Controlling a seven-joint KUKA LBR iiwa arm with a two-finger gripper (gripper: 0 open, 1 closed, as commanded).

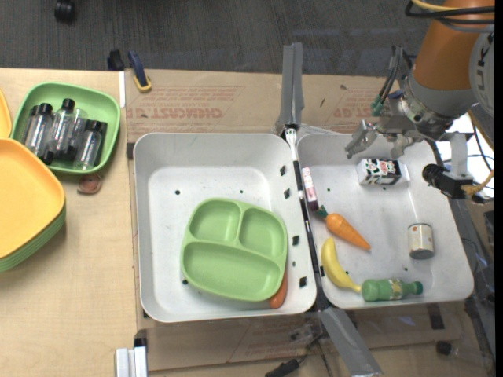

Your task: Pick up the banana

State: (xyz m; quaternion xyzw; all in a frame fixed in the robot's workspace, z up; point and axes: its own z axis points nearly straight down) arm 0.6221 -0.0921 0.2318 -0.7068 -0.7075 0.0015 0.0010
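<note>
Place: a robotics lab or test cell.
Arm: an industrial grey arm with an orange band (pixel 454 22) reaches in at 2 o'clock.
Bench: two shallow white bins (pixel 149 210) sit side by side on taped brown cardboard (pixel 204 104).
Props: toy food and a green divided plate (pixel 234 248) lie in the bins.
Floor: grey carpet (pixel 236 14) and a chair castor (pixel 64 8) at 11 o'clock.
</note>
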